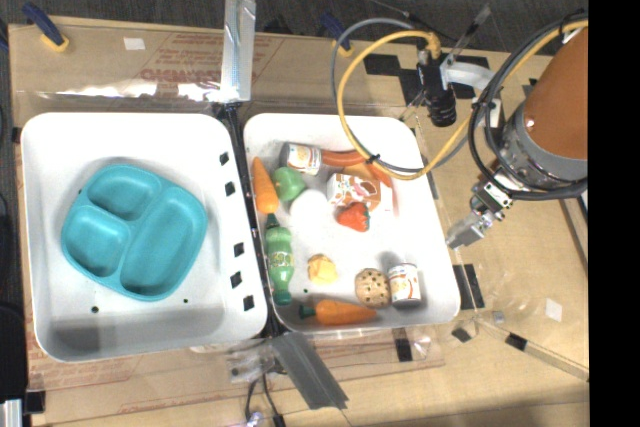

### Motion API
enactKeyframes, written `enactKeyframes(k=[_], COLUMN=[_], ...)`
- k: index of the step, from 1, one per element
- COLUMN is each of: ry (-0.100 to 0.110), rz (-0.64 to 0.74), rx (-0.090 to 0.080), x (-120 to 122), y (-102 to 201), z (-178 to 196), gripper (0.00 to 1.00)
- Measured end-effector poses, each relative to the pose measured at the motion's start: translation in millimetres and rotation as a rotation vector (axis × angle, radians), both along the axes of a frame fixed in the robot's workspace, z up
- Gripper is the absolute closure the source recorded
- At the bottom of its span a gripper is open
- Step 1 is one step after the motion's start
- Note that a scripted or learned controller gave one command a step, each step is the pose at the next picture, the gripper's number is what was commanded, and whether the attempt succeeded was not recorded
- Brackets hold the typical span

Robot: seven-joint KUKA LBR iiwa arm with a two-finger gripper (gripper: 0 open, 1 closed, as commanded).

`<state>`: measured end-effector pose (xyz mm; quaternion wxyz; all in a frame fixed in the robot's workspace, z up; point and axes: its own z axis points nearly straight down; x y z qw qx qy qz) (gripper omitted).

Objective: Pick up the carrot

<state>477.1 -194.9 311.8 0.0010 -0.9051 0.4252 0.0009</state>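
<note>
Carrot (pixel 263 187): rigid, smooth, tapered; best taken mid-length, beside bin (pixel 432 215) left wall.
Gripper (pixel 470 230): outside bin; state cannot be told.

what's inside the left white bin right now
A teal divided plate with three compartments lies in the left bin, nothing visible on the plate. Whatever the plate covers cannot be seen.

Arm (pixel 545 130) bent low at right
</note>
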Motion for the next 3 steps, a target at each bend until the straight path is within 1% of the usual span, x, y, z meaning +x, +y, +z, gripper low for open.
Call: enactKeyframes(k=[1,2,3], ry=[0.006,0.002,-0.012], rz=[0.456,0.433,0.504], rx=[0.006,0.002,-0.008], x=[8.4,65.5,49.3], y=[44.8,-9.8,-14.8], z=[-131.8,-150.9,-23.6], gripper=[1.00,1.00,1.00])
